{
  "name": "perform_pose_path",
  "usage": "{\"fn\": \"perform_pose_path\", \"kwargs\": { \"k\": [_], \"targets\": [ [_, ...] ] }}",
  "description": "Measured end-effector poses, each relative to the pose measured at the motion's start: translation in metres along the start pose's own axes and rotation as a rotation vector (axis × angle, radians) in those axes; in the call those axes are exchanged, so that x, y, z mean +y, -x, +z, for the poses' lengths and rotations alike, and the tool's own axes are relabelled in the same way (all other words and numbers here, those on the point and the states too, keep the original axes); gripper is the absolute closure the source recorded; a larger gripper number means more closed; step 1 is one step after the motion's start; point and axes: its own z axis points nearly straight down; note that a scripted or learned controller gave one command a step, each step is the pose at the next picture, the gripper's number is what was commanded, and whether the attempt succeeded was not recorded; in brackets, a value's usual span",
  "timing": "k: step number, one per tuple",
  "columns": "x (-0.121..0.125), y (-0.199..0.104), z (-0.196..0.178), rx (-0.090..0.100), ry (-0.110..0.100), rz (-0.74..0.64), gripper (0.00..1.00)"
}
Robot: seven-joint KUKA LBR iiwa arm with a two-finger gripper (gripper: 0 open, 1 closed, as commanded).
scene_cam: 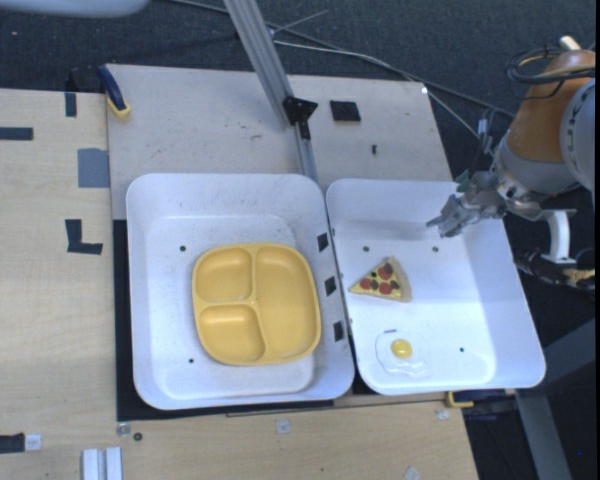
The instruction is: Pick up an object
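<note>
Two candidates for picking lay in the right-hand shallow white bin (500, 298): a small toy pizza slice, tan with red and dark toppings (383, 281), near the middle of the bin floor, and a flat toy fried egg, white with a yellow yolk (400, 352), near the front edge. The left-hand white bin (150, 268) carried a yellow three-compartment plastic plate (255, 303). All of it sat on the pale wooden counter (40, 268).

The pizza slice looked light and rigid, probably moulded plastic, thick enough to pinch across its two straight sides near the crust, where it was widest. The egg seemed much thinner and smooth; lying flat on a slick bin floor, it would likely slide or slip out of a pinch, so the slice was judged the easier target.

The grey two-finger gripper (450, 220) hovered over the far right part of the right bin, well apart from both toys and holding nothing. Whether it was spread or pressed together could not be told; it was small, blurred and seen at a slant. The arm was cut off by the frame's right side, and the toys' true thickness was hard to make out from above.
</note>
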Motion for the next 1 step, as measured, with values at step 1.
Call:
{"fn": "perform_pose_path", "kwargs": {
  "k": [1],
  "targets": [
    [0.0039,-0.0065,-0.0615,0.000,0.001,0.000,1.00]
  ]
}}
